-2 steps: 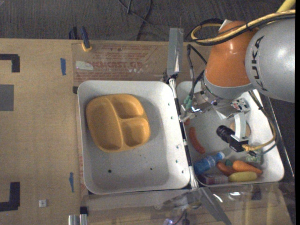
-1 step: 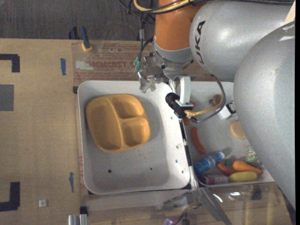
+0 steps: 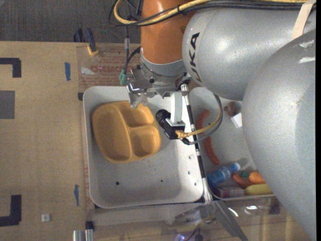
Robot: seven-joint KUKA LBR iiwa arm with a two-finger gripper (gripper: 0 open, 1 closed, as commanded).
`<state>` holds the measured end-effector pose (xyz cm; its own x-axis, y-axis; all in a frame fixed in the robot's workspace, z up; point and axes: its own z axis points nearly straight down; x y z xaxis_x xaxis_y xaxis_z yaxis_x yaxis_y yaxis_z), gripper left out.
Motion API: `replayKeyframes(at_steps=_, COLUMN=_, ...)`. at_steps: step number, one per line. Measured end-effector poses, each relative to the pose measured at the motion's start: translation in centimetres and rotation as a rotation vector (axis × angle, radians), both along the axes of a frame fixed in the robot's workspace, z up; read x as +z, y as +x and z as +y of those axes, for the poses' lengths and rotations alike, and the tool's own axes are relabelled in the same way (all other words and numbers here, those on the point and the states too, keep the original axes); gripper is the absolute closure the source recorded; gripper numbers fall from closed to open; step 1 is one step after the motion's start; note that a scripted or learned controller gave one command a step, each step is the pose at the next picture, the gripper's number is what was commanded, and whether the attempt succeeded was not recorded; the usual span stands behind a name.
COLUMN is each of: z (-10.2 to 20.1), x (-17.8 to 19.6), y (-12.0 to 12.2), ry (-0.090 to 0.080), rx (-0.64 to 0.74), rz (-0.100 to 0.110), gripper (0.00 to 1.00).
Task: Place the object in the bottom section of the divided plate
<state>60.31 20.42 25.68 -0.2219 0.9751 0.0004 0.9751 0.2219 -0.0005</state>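
You have the gripper (image 3: 136,100) at the divided plate's (image 3: 115,134) upper rim, its grip state unreadable; next, confirm the object before releasing.

This is a robotics lab or test cell rather than a home or kitchen. A large grey industrial arm (image 3: 251,49) with an orange band and bundled yellow cabling (image 3: 150,9) reaches over a plywood bench (image 3: 40,134) marked with black corner markers and strips of blue tape (image 3: 67,71). Two shallow white bins (image 3: 135,185) are fixed side by side on the bench, one bearing a yellow divided plate (image 3: 125,132), the other a jumble of small toy-like items (image 3: 241,177), all set out as for repeated trials.
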Motion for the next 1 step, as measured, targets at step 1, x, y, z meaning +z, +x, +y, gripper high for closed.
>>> replayKeyframes(at_steps=1, z=-0.02, x=-5.87, y=6.28, ry=-0.001, rx=-0.066, rz=-0.001, gripper=1.00)
